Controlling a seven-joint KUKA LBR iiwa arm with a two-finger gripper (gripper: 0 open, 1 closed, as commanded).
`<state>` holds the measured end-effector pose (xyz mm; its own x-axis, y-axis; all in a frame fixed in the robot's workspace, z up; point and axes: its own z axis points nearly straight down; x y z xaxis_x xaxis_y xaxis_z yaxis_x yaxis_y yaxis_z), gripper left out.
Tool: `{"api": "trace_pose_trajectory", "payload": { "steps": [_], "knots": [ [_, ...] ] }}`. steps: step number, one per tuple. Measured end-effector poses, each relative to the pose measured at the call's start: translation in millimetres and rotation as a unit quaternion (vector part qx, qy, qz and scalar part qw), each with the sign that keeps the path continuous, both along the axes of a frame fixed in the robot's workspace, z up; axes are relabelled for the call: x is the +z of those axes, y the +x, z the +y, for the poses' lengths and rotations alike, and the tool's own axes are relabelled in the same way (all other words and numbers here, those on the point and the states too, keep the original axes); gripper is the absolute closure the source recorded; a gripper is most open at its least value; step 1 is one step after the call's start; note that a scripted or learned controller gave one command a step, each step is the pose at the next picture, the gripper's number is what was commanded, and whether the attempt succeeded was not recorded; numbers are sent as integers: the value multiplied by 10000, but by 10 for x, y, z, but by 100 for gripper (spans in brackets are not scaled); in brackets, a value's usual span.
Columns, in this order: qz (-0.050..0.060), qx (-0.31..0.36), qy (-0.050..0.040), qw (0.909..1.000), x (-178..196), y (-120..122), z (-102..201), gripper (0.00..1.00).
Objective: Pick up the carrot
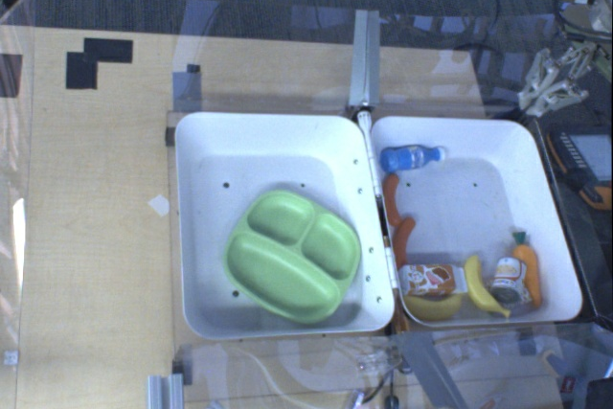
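Bottom right of the right bin [551, 187], carrot [526, 269] touches a can [508, 281] and banana [482, 287]; we risk grabbing those. Claw [554, 83] state: can't tell.

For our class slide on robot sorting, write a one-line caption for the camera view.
Carrot lies in the right bin beside bananas, a blue bottle and sausage; green divided plate fills the left bin.

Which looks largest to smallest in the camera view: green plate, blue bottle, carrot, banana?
1. Green plate, by far the largest.
2. Banana.
3-4. Blue bottle and carrot look about alike, so I won't rank them; the bottle also lies farther from the camera.
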<state>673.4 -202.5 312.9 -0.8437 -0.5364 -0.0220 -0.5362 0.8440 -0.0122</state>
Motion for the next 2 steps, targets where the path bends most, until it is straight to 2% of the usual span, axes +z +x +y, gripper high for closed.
{"api": "trace_pose_trajectory", "payload": {
  "steps": [2],
  "knots": [
    [-135,-22,7,9999,290,47,28,100]
  ]
}}
